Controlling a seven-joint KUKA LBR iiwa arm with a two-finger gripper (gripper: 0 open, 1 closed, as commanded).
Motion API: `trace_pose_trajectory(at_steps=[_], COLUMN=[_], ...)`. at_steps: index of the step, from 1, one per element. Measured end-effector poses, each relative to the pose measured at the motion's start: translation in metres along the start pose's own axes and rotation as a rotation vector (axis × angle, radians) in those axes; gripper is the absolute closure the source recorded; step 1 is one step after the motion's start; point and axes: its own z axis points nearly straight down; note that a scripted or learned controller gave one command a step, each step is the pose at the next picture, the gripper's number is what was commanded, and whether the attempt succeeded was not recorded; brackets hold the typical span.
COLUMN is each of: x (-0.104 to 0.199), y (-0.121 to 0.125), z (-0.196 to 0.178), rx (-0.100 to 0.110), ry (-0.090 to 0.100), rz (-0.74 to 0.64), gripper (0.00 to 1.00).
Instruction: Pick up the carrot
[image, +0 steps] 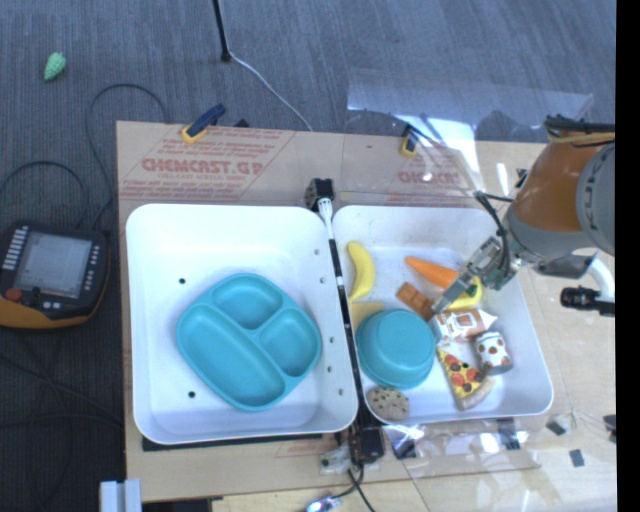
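Arm over the right bin, carrot lying loose beside its gripper.

The bench (300, 150) carried brown board printed "CHEMCAST GP" along its far edge. The left bin (150, 300) held a blue divided plate (250, 342). In the right bin (520, 390), a blue bowl (397, 347) sat near the front left corner, a banana (359, 270) by the left wall. The gripper (470, 283) hung near the right wall; whether its fingers were apart or together I cannot tell. The carrot (430, 269) lay mid-bin, just left of it.
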Motion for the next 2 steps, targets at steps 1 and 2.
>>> trace_pose_trajectory(at_steps=[1,2], x=[0.010,0.010], y=[0.045,0.047], z=[0.000,-0.013], rx=[0.008,0.007], ry=[-0.007,-0.007], rz=[-0.168,-0.170], gripper=[0.00,1.00])
